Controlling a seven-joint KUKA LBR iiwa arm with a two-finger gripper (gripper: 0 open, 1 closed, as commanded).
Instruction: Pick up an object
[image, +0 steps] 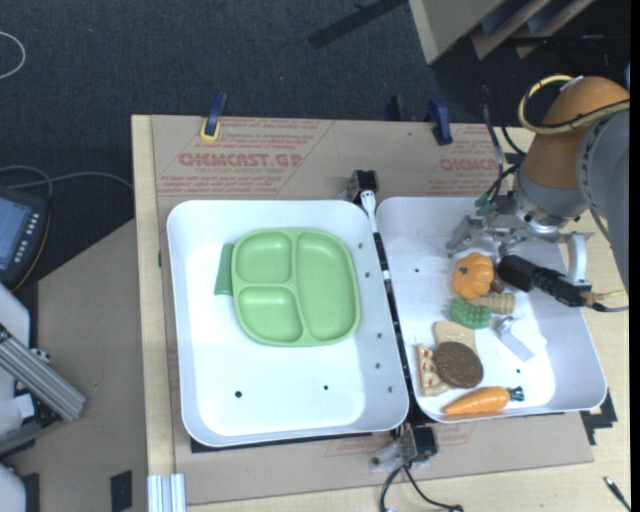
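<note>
My gripper (489, 240) hangs over the back of the right bin (570, 375), open, with nothing between its fingers. Just in front of it lies a small orange pumpkin (474, 274), close to the fingertips but not held. Further forward in the same bin are a green leafy piece (470, 314), a tan cracker (497, 302), a brown round cookie (458, 363), a pizza slice (428, 369), a carrot (481, 401) and a small white piece (516, 344).
The left bin (200, 380) holds a green divided plate (296, 285). A black divider strip (381, 280) runs between the bins. Blue and yellow clamps (212, 118) sit on the board's far edge.
</note>
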